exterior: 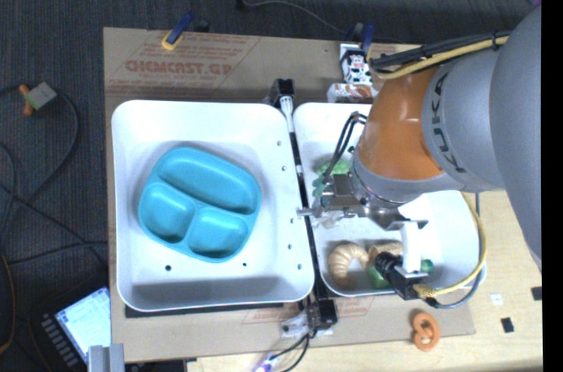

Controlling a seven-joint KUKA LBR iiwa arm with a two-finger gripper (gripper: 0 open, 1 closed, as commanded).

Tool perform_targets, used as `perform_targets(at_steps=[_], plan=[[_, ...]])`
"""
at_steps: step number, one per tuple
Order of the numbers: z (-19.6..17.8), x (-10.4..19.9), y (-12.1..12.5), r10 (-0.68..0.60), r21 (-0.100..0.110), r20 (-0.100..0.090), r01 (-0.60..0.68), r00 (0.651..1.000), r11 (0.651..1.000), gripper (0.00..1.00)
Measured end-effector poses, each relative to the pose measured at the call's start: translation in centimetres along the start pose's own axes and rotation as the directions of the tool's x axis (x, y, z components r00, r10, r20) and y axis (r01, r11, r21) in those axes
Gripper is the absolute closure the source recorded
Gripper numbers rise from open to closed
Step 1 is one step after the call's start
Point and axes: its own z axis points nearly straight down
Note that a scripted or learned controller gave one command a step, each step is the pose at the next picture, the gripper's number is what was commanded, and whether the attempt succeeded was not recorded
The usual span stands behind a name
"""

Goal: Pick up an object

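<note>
We see the arm low over the right bin, end effector grip state we cannot tell, tan shell-like object at the bin's 7 o'clock, blue divided tray in the left bin.

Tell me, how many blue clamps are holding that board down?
2: one blue clamp at the board's far left corner, another blue clamp at the far edge beside the arm, which may hide more.

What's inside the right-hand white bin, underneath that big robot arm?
In the right bin a tan shell-shaped object lies near the front, with green pieces beside the arm. The arm covers most of the bin, hiding anything beneath it.
</note>
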Motion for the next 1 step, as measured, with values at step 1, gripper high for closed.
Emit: perform_targets(at_steps=[1], plan=[[-0.01, -0.31, 0.48, -0.001, -0.001, 0.000, 0.001, 1.000, 1.000, 1.00]])
